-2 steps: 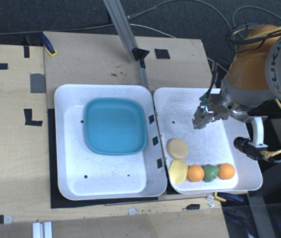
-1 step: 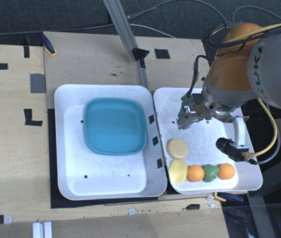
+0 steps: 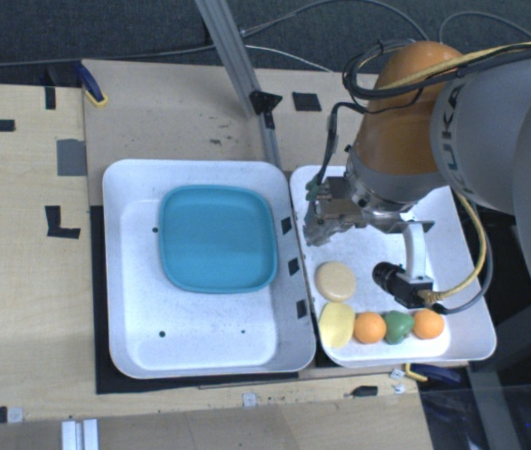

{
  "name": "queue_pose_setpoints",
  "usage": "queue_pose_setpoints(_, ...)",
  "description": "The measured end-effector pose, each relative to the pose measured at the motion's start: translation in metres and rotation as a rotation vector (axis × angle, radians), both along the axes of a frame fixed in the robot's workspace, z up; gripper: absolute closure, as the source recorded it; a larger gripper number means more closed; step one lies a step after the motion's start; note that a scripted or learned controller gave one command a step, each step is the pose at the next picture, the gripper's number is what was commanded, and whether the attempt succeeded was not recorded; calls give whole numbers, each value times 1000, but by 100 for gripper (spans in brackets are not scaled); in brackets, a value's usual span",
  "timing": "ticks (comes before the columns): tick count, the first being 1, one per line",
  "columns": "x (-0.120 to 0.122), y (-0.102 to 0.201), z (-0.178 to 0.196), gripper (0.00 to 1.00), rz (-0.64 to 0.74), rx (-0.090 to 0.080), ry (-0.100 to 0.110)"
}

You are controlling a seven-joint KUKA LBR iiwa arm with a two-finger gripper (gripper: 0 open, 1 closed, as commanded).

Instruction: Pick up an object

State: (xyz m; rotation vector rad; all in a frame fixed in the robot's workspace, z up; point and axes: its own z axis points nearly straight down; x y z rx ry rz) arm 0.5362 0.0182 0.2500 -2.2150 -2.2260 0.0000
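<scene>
Two shallow white bins sat side by side on a tan bench (image 3: 22,251). The left bin (image 3: 134,336) held a square turquoise plate (image 3: 217,237), lying flat toward its far side, with a few dark specks scattered on the bare floor nearer the camera. The right bin (image 3: 462,251) carried a row of small play-food pieces along its near edge: a pale yellow oval piece (image 3: 337,324), an orange ball (image 3: 370,328), a small green piece (image 3: 398,325) touching it, and a second orange ball (image 3: 428,323) at the end. A cream-coloured round piece (image 3: 335,280) lay just behind the yellow one.

The grey arm (image 3: 491,111), with its orange band (image 3: 406,101), reached in from the right over the right bin. The gripper (image 3: 320,221) hung above the bin's far left corner, apart from the food pieces; whether its pincer was wide or narrow could not be told from this angle. Nothing showed between it.

Black tape marks dotted the bench. A slanted metal pole (image 3: 233,54) rose behind the bins, and cables trailed over the dark floor (image 3: 106,7) beyond.
</scene>
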Motion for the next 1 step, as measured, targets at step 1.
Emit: queue_pose_setpoints(1, 2, 52, 0, 100, 0, 0, 0)
